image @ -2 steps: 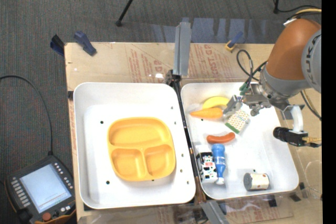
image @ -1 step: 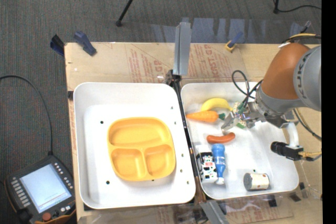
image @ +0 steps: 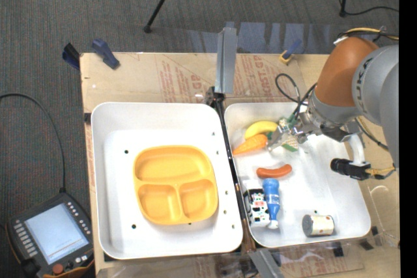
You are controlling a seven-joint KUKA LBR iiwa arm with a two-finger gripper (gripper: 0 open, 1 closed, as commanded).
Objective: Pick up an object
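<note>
The right bin point(image: 345, 202) holds a yellow banana point(image: 260, 129), an orange carrot point(image: 251, 144) with a green top, a red sausage point(image: 274, 171), a blue bottle point(image: 271, 202), a small black-and-white carton point(image: 256, 207) and a grey-beige can point(image: 318, 225) lying on its side. My gripper point(image: 287, 135) is low over the back of this bin. It sits just right of the banana, at the carrot's green end. Whether it touches either one is unclear.
A yellow divided plate point(image: 176, 182) lies in the left bin point(image: 107, 133). A grey upright post point(image: 226, 62) stands behind the wall between the two bins. Cables run along the arm point(image: 348, 81) on the right. A teach pendant point(image: 49, 234) lies at the lower left.
</note>
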